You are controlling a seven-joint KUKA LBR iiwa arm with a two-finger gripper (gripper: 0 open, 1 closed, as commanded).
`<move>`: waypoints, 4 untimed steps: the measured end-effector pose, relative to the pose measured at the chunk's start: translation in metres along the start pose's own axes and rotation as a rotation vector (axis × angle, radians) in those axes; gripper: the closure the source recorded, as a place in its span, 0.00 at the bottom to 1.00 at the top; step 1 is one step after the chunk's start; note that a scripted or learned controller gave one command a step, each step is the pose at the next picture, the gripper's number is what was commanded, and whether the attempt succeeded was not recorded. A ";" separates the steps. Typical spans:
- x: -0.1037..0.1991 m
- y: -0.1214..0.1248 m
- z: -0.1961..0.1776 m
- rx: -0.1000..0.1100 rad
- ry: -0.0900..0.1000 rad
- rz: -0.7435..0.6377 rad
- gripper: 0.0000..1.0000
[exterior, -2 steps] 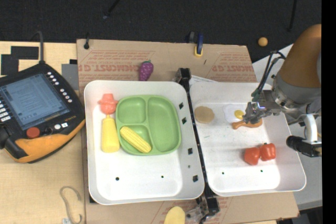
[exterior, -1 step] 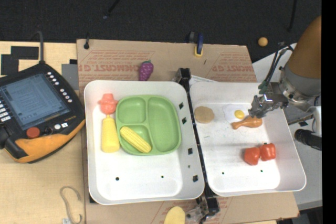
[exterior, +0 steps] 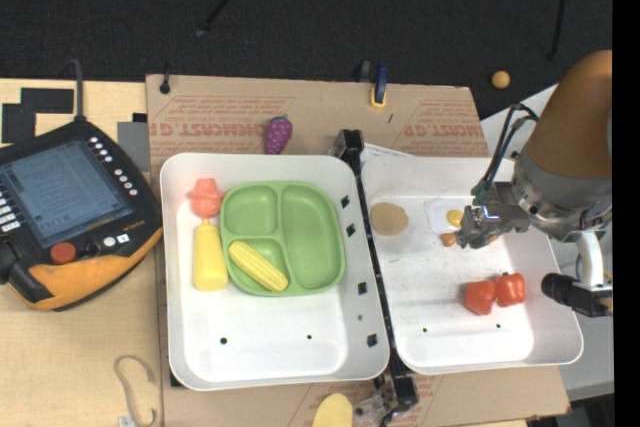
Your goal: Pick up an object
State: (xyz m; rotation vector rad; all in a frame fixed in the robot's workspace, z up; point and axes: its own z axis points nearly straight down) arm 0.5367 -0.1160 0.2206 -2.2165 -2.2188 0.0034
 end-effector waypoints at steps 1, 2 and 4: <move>0.043 -0.036 -0.014 0.000 0.001 -0.001 1.00; 0.046 -0.044 -0.015 -0.001 -0.001 0.002 1.00; 0.048 -0.047 0.002 -0.001 -0.001 0.005 1.00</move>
